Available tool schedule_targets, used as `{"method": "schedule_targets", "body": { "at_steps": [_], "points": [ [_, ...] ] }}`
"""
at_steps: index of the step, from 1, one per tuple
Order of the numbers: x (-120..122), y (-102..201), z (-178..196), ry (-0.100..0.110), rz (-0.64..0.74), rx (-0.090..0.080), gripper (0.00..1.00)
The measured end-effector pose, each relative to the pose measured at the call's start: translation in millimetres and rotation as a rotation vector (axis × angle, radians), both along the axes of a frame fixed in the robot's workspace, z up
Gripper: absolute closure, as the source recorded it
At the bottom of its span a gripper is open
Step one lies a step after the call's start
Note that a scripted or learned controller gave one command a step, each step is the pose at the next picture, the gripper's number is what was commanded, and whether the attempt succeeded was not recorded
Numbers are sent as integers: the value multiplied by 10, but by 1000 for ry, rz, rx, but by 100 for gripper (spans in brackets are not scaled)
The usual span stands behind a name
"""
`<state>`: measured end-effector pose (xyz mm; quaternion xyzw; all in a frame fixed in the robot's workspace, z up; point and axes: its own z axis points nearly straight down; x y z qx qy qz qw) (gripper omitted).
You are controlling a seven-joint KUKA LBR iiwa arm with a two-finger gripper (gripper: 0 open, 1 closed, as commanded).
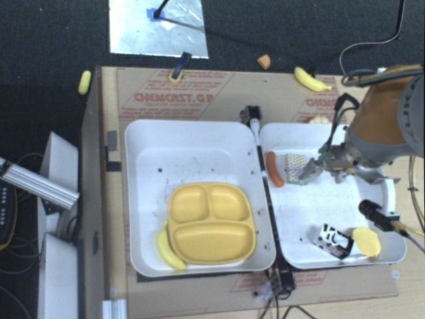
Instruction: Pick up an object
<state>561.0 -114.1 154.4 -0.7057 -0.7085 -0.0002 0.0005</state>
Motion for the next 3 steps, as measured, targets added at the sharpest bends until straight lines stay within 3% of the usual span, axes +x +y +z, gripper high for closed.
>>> {"method": "schedule_targets", "body": {
  "at_steps": [1, 2, 3],
  "points": [
    [345, 270, -688, -6, -5, -7, 0],
    [749, 299, -693, -4, 0, -2, 0],
    [757, 298, -584, -6, 3, -2, 100]
  ]
}}
